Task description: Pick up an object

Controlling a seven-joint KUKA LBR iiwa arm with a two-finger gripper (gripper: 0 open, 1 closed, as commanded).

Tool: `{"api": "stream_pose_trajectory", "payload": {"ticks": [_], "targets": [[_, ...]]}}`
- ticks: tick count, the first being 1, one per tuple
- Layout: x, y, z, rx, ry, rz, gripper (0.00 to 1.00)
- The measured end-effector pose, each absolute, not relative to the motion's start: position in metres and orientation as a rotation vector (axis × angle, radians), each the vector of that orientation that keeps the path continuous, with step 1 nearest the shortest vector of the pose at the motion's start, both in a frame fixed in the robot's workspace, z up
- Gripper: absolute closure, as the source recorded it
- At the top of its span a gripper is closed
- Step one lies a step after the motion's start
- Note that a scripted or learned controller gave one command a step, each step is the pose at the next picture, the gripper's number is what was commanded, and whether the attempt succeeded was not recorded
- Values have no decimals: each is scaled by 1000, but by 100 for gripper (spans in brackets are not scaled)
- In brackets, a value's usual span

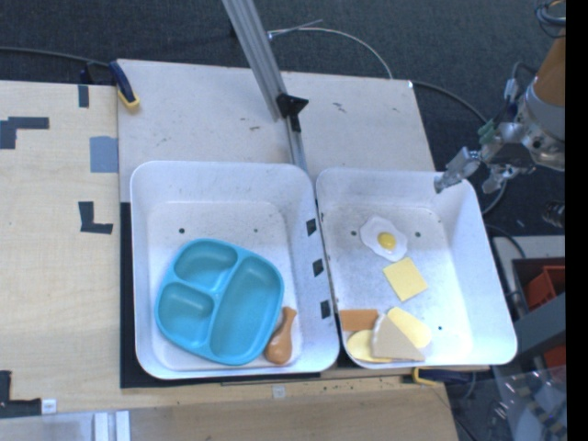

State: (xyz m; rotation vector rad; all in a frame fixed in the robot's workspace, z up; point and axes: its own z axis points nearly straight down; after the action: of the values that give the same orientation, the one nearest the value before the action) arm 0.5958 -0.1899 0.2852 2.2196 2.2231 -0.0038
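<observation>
At the near edge of the left bin (147, 246), a blue divided plate (220, 299) lay flat, and a brown drumstick (281, 338) rested against its right rim, touching it. In the near corner of the right bin (478, 274), a pale wedge of cheese (397, 336) sat partly over a yellow round piece (360, 345), with an orange-brown block (358, 320) just beside them to the left. A little farther in lay a yellow square slice (405, 278), and beyond that a fried egg (384, 238) rested flat, apart from the slice. None of these things touched the arm. Farther still, at the far right corner of the right bin, the gripper (469, 171) hung just outside and over the rim, well apart from the food. Whether it was released or clenched could not be told from this angle, and nothing showed in it. Behind the bins, a grey metal pole (253, 39) slanted across the bench (202, 108).
</observation>
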Motion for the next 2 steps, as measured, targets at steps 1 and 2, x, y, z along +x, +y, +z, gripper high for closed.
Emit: {"api": "stream_pose_trajectory", "payload": {"ticks": [1,2], "targets": [[600,-187,230,2223,2226,-7,0],[589,-175,195,2224,2224,-6,0]]}}
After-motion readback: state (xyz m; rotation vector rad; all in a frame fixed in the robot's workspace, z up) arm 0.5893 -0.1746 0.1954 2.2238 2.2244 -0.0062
